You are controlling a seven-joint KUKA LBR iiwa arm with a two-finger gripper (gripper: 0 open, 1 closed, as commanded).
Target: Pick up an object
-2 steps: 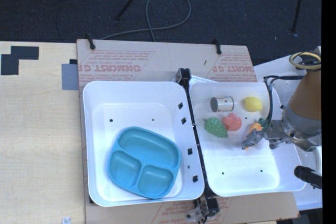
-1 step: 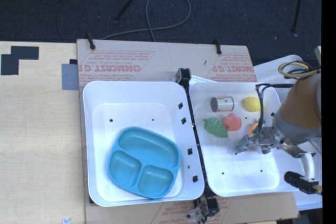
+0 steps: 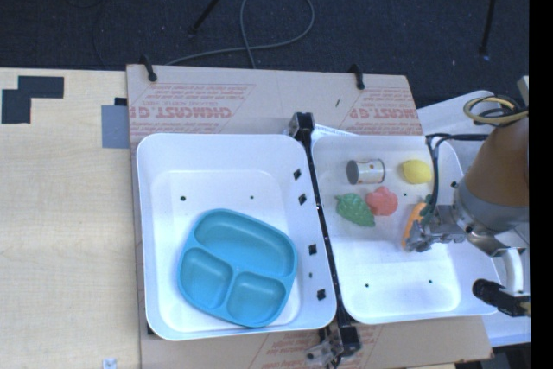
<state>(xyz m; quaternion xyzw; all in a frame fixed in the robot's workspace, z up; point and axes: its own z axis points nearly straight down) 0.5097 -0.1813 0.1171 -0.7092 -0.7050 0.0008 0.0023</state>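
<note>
My tool [image 3: 417,239] sits low in the right bin [image 3: 397,302] against an orange object [image 3: 415,219], probably lining up a grasp, though I cannot tell its opening or whether it grips.

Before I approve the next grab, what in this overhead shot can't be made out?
- Gripper, camera view: too small and blurred against the orange object to tell whether it grips anything.
- Orange object: partly covered by the gripper, so its shape is unclear.
- Arm: cut off at the right edge.
- Green object and red object in the right bin: too blurred to identify, or tell whether they touch.
</note>
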